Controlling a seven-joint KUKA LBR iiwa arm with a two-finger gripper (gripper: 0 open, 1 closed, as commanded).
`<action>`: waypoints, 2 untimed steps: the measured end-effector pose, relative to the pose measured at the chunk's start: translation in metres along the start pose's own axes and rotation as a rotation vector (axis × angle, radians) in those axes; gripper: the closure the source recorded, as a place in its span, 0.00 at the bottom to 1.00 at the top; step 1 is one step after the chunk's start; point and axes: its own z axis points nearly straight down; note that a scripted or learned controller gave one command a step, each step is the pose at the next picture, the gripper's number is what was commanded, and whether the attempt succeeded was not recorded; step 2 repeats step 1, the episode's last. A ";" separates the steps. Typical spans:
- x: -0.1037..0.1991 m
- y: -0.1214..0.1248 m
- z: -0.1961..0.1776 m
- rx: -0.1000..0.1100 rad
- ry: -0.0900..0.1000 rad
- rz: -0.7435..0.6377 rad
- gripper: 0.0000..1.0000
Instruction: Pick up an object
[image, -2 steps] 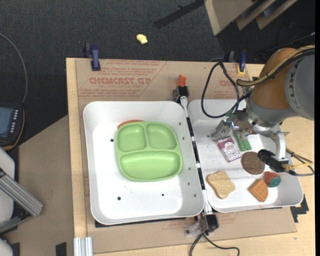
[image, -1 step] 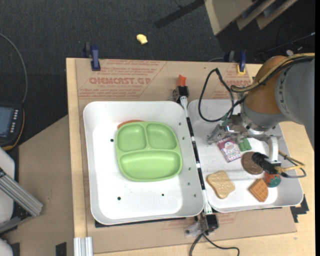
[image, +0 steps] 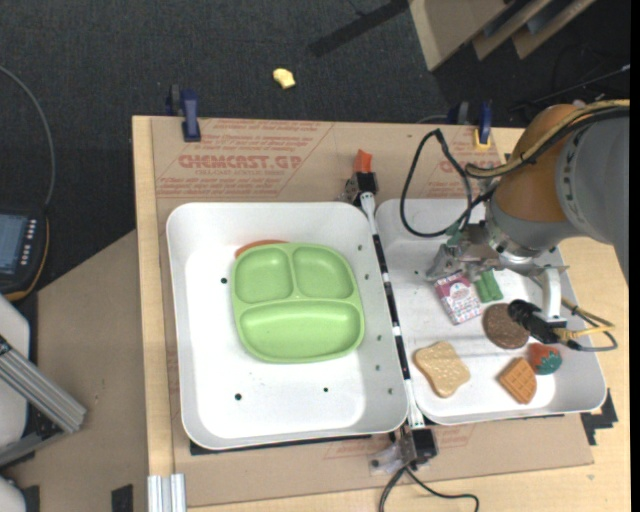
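Observation:
My gripper (image: 468, 264) reaches in from the right and hovers low over the far part of the right bin (image: 420, 235). It is open, with nothing between its fingers. Just below it lies a pink carton (image: 458, 298), and a small green piece (image: 489, 288) rests beside that carton. A brown round cookie (image: 504, 328), a slice of toast (image: 442, 367), an orange cracker (image: 518, 380) and a small red and teal item (image: 545, 357) lie nearer the front of the same bin.
A green divided plate (image: 297, 302) sits in the left bin (image: 200, 330), with a red edge (image: 258, 244) peeking out behind it. Black cables (image: 420, 180) loop over the right bin's far side. A ridge (image: 390, 310) separates the bins.

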 end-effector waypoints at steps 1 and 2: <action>0.072 -0.001 -0.096 -0.011 0.002 -0.010 1.00; 0.072 -0.001 -0.096 -0.011 0.002 -0.010 1.00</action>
